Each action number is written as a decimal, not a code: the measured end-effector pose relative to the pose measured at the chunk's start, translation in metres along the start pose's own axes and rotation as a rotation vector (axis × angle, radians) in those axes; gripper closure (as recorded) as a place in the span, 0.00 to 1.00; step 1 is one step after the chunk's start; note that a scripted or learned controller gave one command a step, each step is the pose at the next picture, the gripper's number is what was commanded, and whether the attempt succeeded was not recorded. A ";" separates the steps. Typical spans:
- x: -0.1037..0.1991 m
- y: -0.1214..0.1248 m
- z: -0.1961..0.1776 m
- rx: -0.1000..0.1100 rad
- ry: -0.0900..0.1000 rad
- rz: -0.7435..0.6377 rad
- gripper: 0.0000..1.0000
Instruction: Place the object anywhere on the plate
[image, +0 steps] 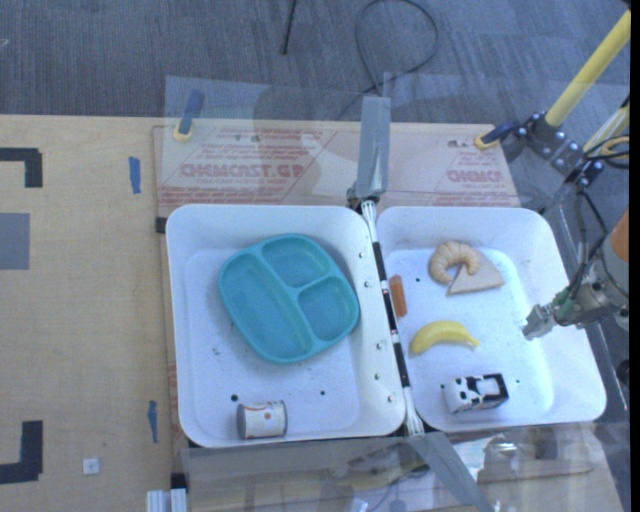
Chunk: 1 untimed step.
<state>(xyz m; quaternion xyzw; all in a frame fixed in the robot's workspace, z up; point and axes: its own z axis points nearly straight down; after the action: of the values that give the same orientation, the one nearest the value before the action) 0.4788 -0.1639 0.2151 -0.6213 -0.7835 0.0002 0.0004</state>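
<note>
two bins – plate (289, 297) left, banana (444, 337) right

— What colours lie beside the gripper (537, 322)?
— A yellow banana (444, 337), a black-and-white cow toy (475, 393), a tan croissant (455, 260) on a beige wedge (478, 281).
— And farther off?
— A small orange piece (398, 295), a teal plate (289, 297), a white-and-orange can (262, 419), both bins (190, 300) white.

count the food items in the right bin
4: croissant at the back, bread slice touching it, banana mid-bin, orange carrot-like stick by the left wall.
</note>
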 end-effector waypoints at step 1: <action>0.042 0.042 0.008 -0.003 -0.002 -0.212 1.00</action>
<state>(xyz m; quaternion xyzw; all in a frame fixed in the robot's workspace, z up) 0.5096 -0.1133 0.2067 -0.5349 -0.8449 -0.0003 -0.0013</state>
